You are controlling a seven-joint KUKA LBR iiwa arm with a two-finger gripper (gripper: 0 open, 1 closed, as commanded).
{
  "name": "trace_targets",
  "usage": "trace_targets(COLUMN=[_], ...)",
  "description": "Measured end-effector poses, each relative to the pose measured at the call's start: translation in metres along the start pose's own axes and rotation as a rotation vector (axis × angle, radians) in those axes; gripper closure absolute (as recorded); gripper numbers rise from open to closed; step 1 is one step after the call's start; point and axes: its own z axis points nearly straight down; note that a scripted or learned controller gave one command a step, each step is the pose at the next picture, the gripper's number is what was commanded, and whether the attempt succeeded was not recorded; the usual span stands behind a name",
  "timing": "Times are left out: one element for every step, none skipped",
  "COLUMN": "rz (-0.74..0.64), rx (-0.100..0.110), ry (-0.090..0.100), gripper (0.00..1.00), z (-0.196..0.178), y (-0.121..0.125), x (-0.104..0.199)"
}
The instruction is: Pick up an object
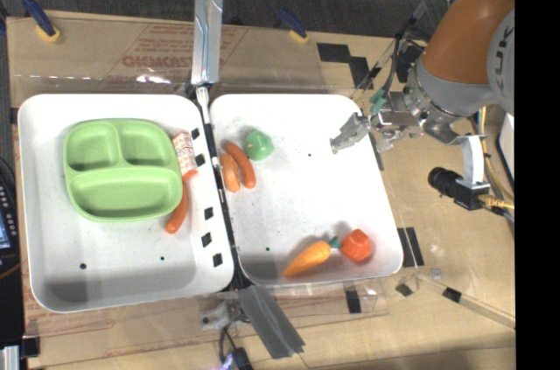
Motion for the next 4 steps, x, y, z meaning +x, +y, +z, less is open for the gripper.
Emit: trace_targets(rz=[-0.115,-0.398,-0.493,-0.739], rx=[0.002,-0.003,-0.003,-0.002], ry=[0.001,-0.001,-0.002,0.0], gripper=[0.0,0.0,0.0,0.0], z=[0.071,0.088,0.087,0.185], y=[-0.067,-0.01,0.027,0.008], x=[0.089,0.095,0.13,0.082])
